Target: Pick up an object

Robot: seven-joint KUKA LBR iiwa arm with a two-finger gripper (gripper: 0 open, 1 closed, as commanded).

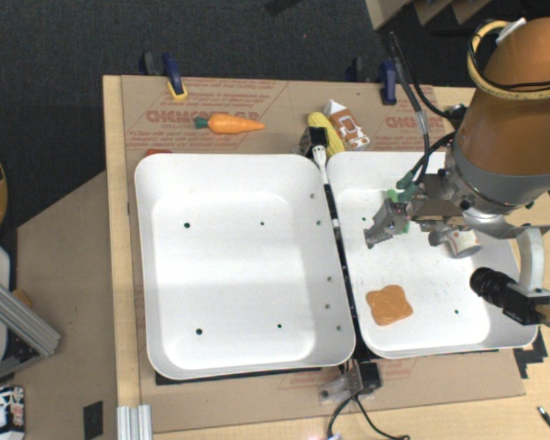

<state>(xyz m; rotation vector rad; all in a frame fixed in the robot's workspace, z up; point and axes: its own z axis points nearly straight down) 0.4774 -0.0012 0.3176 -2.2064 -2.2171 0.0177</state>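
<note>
There is one camera, fixed high above the desk (119, 246) and looking down at a slant. It stands far enough to take in both white bins whole: the left bin (165, 181) and the right bin (367, 177), with dark floor around the desk. The far edge of the desk is at the top. The arm (518, 108) enters from the right side.

Bins (229, 273): smooth glossy white plastic. Counter (128, 117): matt brown cardboard, printed red. Carrot (231, 125): shiny plastic. Floor (73, 26): dark rough carpet.
</note>
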